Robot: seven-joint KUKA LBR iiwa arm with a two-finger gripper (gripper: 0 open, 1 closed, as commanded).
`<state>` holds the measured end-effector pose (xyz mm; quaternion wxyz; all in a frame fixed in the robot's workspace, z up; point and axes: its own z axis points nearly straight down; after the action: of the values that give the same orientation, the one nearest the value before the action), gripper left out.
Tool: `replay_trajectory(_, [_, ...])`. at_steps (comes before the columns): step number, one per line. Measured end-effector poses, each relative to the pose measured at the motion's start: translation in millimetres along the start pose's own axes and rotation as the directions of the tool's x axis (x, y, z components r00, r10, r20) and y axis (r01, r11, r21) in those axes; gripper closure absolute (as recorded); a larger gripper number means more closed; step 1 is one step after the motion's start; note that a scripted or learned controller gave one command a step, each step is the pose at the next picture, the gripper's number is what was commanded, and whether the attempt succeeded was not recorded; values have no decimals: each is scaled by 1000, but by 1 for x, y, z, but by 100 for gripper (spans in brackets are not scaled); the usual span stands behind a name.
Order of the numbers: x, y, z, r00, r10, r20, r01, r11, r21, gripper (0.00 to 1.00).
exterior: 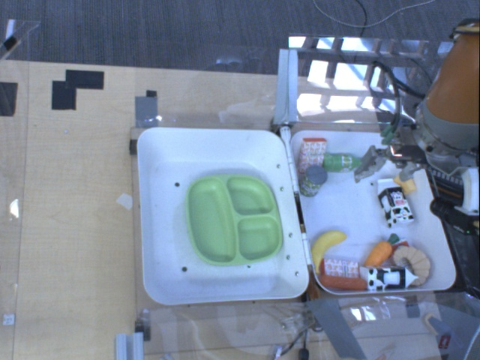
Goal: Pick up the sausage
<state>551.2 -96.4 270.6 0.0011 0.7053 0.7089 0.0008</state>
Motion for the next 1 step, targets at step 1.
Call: replay_trajectory(1, [-1, 68, 182, 990, 144, -1, -144, 990, -6, 0])
